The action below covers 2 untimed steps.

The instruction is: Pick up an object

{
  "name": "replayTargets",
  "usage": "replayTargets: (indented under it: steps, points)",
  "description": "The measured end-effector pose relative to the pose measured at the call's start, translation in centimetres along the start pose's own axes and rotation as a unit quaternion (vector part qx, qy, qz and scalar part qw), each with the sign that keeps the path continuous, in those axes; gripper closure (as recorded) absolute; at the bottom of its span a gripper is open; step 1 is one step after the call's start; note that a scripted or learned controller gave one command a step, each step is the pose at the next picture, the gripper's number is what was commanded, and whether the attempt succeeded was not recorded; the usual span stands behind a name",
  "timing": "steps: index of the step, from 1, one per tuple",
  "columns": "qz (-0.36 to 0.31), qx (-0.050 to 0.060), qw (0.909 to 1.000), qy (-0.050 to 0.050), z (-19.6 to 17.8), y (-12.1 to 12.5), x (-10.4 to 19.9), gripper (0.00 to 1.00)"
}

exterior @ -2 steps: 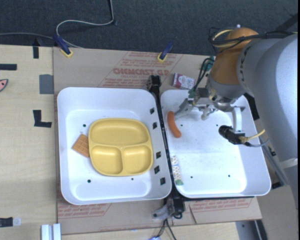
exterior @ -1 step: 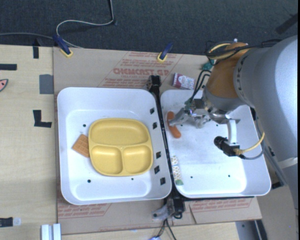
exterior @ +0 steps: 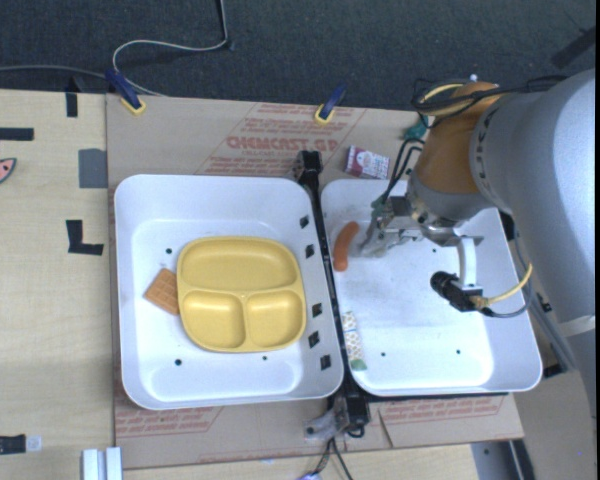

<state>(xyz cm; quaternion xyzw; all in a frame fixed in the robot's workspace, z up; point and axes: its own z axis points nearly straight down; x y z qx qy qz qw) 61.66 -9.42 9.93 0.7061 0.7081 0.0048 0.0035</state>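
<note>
Fingers [exterior: 372, 236] hover beside orange sausage [exterior: 345, 245] near bin's left wall [exterior: 330, 298].

- A robot lab: a cardboard sheet [exterior: 280, 143] clipped with clamps [exterior: 330, 106] over the counter [exterior: 40, 298].
- Loose cables [exterior: 170, 43], tape markers [exterior: 78, 236], two white bins [exterior: 140, 368].

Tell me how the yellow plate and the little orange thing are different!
The plate is yellow, wide and split into three sections; the orange thing is small, thin and sausage-shaped. The plate sits in the middle of the left bin, over a tan piece; the orange thing lies in the right bin near the divider, just left of the tool. Both lie flat in white bins.
</note>
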Motion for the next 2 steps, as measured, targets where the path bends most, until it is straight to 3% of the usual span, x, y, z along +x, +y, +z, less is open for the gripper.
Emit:
replayTargets:
  steps: [1, 2]
  points:
    - [0.000, 0.000, 1.0000, 0.000, 0.02, -0.02, -0.02, 0.00]
    - [0.000, 0.001, 1.0000, 0.000, -0.90, -0.03, 0.04, 1.00]
